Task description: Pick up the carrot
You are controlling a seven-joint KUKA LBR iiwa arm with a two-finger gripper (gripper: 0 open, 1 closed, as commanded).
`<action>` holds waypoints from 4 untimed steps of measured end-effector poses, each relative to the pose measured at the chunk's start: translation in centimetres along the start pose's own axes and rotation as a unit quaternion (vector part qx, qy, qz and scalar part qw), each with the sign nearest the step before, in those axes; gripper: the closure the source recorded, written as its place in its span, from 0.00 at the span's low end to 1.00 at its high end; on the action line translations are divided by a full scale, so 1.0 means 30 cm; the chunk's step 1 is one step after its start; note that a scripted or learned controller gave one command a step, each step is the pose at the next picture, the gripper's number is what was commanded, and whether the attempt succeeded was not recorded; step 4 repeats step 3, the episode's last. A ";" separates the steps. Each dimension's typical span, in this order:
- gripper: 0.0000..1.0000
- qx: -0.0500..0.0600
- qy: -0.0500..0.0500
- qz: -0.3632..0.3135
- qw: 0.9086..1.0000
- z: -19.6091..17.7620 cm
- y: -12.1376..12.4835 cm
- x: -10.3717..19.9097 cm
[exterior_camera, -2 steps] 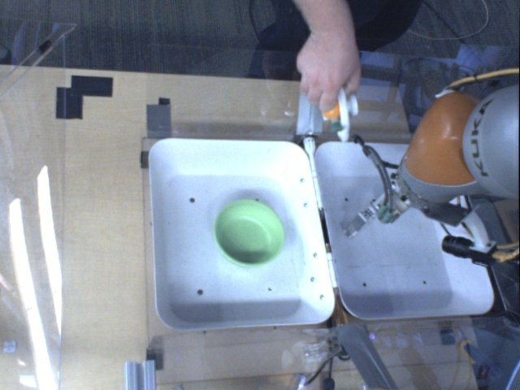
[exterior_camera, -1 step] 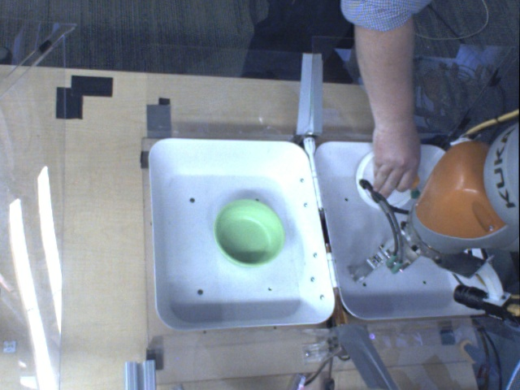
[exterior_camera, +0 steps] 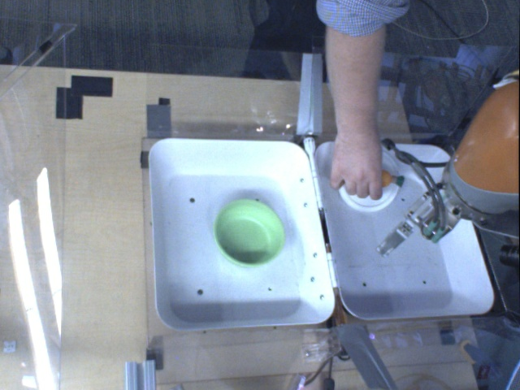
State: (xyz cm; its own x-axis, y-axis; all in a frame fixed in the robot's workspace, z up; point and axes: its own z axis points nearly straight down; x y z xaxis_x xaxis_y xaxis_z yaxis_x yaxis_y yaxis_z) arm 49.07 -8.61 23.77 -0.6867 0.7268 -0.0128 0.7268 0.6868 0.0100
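Two bins sit mid-frame; a person's hand (exterior_camera: 360, 171) reaches from the top into the right bin (exterior_camera: 422, 295), closed over the carrot (exterior_camera: 387, 179) on a white dish (exterior_camera: 367, 200). I can't tell the gripper's (exterior_camera: 390, 244) opening; nothing in it. Picking hasn't begun: the hand should clear, then the arm must shift up-left.

The carrot (exterior_camera: 388, 179), orange, sits near the far rim of the right bin (exterior_camera: 422, 291), mostly covered by a person's hand (exterior_camera: 357, 169) closed around it. I see just its tip poking out, beside a white round dish (exterior_camera: 367, 201).
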 end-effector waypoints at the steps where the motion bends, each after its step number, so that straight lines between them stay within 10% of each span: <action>1: 0.00 0.001 0.001 0.118 0.993 -0.176 0.193 -0.226; 2: 0.00 0.003 0.004 0.096 0.995 0.299 0.262 -0.273; 3: 0.00 0.002 0.001 0.088 0.996 0.373 0.046 -0.333; 4: 0.00 0.002 0.001 0.088 0.996 0.373 0.046 -0.333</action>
